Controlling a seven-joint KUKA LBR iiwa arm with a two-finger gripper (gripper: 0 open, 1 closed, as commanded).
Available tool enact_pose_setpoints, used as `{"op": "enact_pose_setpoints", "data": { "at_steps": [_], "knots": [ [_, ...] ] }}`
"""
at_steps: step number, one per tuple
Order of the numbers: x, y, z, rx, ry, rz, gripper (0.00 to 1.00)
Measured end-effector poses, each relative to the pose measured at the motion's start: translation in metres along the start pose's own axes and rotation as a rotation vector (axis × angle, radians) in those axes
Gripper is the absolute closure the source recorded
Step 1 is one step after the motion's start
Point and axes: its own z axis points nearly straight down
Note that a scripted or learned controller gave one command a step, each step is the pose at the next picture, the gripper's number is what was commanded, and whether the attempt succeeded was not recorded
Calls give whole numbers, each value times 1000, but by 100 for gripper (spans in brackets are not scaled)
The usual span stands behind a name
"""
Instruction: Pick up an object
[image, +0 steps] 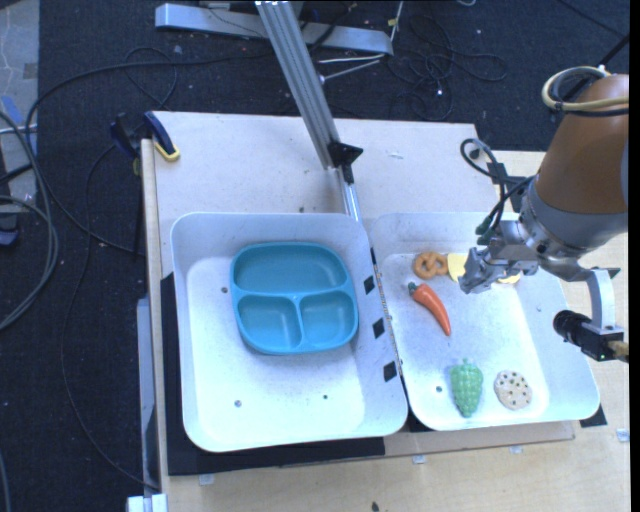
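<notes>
the gripper (478, 272) hung low over the upper part of the right bin (560, 400), just beside a yellow piece (458, 265) and near the pretzel (431, 264); whether the claw was released or clenched i could not tell, since the wrist hid it from above, and nothing showed between its tips; the yellow piece lay partly under the gripper, so its shape was perhaps a flat slice, no more could be said; the carrot (431, 306) lay just below the pretzel, tilted down to the right; the green piece (466, 387) and the cookie (513, 389) lay near the bin's lower rim, well apart from the gripper.

the likely failure was a miss; the yellow piece looked thin and might slide out, or the tips might come down on the pretzel too and push both aside; a nudge could send the carrot rolling toward the bin's middle; the bin's upper wall stood close behind the gripper, so a descent drifting that way could catch the rim.

open room lay in the bin's middle, between the carrot and the cookie; the left bin (200, 400) held a blue tray (295, 297); a slanted pole (305, 85) crossed above the bins' joint, leaving less room on that side.
</notes>
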Motion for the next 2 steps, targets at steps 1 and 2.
{"op": "enact_pose_setpoints", "data": {
  "at_steps": [1,2],
  "knots": [
    [48,11,1,0,0,0,100],
    [109,11,18,4,1,-1,100]
  ]
}}
